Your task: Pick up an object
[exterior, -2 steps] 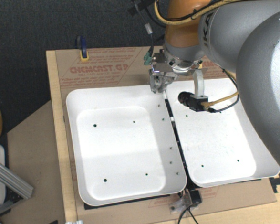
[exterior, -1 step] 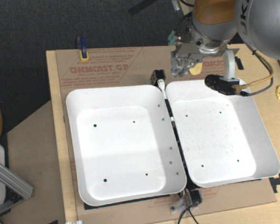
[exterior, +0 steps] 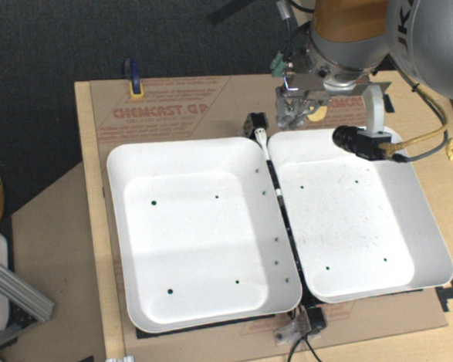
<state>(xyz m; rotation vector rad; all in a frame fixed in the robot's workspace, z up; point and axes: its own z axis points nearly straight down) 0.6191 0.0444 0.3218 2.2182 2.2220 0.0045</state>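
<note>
Left bin (exterior: 129, 222) and right bin (exterior: 423, 224) lie touching. The gripper (exterior: 293, 111) hangs over the right bin's far rim; open or closed, cannot tell. A small yellowish object (exterior: 317, 115) sits just beside it, blurred. It is probably light; grasp across its narrow width.

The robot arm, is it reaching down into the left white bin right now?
No, the arm sits above the far edge of the right bin, away from the left bin.
</note>
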